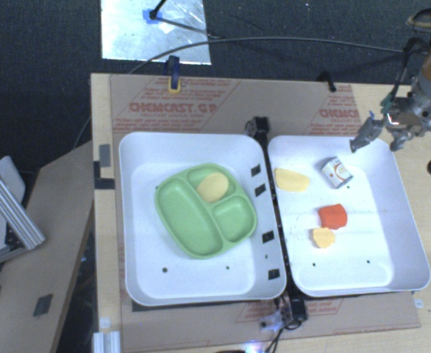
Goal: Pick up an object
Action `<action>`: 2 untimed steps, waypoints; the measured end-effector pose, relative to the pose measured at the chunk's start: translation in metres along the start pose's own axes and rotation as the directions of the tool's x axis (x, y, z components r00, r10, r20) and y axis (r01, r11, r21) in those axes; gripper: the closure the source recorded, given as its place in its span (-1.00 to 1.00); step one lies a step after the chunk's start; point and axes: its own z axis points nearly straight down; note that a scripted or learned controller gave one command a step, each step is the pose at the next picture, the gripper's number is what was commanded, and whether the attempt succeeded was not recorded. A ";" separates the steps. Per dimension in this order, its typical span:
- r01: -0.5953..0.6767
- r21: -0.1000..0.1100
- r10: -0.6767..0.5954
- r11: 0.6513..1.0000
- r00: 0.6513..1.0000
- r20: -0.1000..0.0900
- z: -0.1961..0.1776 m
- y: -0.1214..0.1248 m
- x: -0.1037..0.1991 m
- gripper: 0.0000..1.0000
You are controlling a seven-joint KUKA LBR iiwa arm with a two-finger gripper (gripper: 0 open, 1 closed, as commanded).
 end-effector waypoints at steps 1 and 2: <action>0.003 -0.012 -0.003 1.000 1.000 0.002 -0.008 0.002 0.001 -1.00; 0.001 -0.008 -0.001 1.000 1.000 0.002 0.055 0.002 0.000 -1.00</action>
